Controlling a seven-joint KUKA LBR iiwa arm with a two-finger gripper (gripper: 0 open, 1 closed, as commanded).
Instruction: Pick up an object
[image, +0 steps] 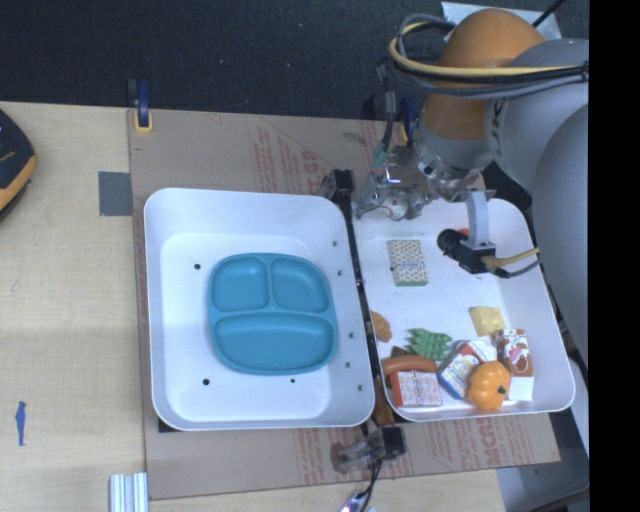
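Observation:
My gripper (393, 203) hangs over the far left corner of the right bin (552, 318), under the grey arm with its orange band. Nothing shows between its tips. Just in front of it lies a small patterned packet (407, 262), apart from the gripper. Nearer the front of this bin are a yellow piece (487, 319), a green leafy item (430, 343), an orange fruit (488, 386), a red and white carton (459, 372) and a red sausage-like piece (410, 365). A brown piece (380, 325) rests against the bin's left wall.
The left bin (170, 300) holds a blue divided plate (271, 311). Both bins stand on a cardboard sheet (250, 150) on the wooden bench. A dark and yellow object (12, 160) lies at the bench's far left edge.

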